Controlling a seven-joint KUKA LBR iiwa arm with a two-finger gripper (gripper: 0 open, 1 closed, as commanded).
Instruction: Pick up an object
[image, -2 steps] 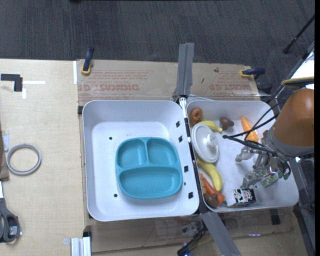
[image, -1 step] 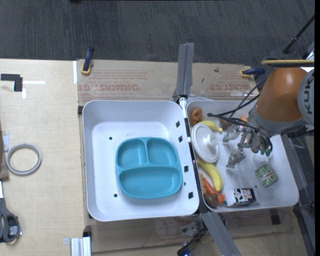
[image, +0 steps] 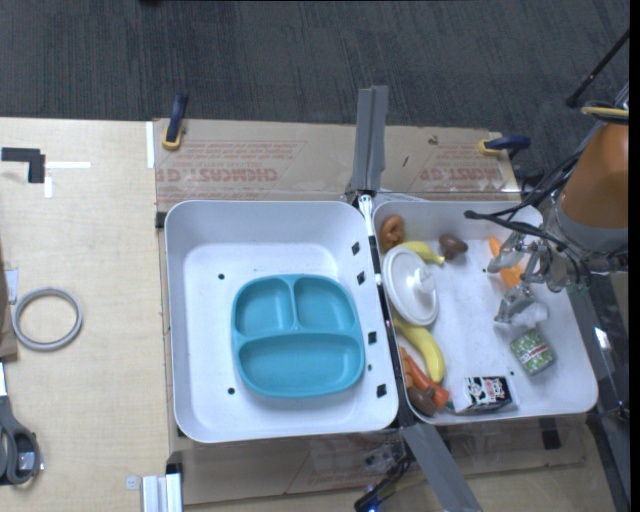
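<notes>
Camera view: grey two-finger gripper (image: 517, 296) low over the right white plastic bin (image: 575, 400).
We can't tell its jaw state; small green can (image: 532, 351) lies just below it, near the bin's right wall. We'd centre over the can and descend straight, clear of that wall.

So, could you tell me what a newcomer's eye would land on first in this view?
Probably the turquoise divided plastic plate, alone in the left white bin. Next, the clutter in the right white bin: a white round lid, yellow bananas and a small green can, with the gripper just above it.
</notes>
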